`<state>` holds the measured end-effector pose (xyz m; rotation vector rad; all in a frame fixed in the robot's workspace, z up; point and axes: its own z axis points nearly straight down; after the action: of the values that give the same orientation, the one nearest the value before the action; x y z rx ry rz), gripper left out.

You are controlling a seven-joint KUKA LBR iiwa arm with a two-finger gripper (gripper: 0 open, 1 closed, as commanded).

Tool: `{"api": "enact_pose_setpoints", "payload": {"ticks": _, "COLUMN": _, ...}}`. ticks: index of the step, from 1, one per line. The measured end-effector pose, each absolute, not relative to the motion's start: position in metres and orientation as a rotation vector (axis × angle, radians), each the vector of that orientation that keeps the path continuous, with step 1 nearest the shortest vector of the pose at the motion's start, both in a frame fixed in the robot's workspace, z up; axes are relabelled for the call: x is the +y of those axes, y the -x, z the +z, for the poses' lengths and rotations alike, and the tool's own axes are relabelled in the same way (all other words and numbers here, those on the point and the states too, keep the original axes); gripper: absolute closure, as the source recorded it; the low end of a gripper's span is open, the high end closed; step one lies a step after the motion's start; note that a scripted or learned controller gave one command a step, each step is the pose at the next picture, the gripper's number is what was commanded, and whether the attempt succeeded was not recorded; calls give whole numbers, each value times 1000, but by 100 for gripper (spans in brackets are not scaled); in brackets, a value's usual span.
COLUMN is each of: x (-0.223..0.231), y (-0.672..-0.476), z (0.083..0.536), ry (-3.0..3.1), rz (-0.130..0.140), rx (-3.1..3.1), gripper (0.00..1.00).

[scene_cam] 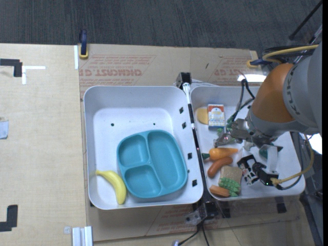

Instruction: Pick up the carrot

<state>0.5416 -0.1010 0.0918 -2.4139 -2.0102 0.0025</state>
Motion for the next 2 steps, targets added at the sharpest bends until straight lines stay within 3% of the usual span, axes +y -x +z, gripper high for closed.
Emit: {"api": "enact_pose_setpoints", "payload": {"ticks": 2, "x": -92, "y": -504, "z": 91, "ry": 2881, "rz": 4, "rx": -1240, "gripper": 0}}
